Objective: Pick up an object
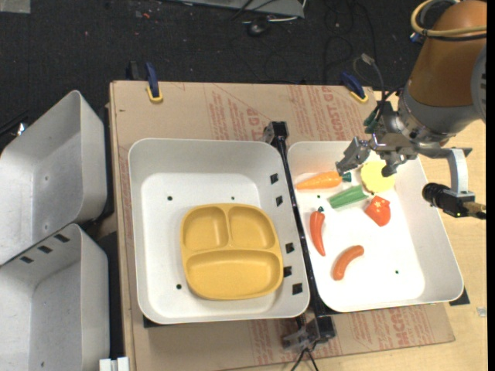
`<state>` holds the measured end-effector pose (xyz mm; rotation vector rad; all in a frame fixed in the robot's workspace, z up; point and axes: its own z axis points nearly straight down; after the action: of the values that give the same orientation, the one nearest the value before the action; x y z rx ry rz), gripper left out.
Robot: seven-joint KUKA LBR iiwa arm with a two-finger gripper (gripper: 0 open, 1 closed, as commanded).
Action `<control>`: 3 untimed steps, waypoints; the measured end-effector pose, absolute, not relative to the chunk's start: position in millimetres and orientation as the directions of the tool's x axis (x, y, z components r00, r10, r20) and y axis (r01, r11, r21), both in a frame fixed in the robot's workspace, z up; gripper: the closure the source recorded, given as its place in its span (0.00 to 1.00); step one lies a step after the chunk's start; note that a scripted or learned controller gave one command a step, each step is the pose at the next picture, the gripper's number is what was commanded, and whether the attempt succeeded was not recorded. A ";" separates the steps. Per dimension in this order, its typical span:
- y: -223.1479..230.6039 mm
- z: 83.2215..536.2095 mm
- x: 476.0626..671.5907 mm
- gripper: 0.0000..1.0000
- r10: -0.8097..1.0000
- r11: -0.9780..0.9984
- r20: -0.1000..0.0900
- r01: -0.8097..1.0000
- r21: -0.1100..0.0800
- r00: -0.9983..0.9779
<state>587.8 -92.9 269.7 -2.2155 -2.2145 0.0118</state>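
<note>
The gripper [370, 161] hangs with fingers spread and nothing between them over the right bin's [433, 242] far edge, above a yellow piece [377, 178], with a carrot [318, 181], green piece [347, 197] and red pieces nearby and bare floor nearer the camera.

The table [232, 103] is a brown board. 2 shallow white bins rest directly on it, side by side and touching: the left bin [155, 168] and the right bin [433, 253]. 2 clamps [153, 83] grip its far edge.
</note>
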 end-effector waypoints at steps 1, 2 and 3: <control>-92.8 275.8 589.7 0.00 1.000 0.001 0.000 1.000 0.000 -0.001; -90.8 223.9 599.5 0.00 1.000 0.000 0.000 1.000 -0.004 0.000; -94.4 178.7 594.5 0.00 1.000 -0.002 0.000 1.000 -0.005 0.002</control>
<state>594.5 -94.4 178.7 -2.2210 -2.2168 0.0054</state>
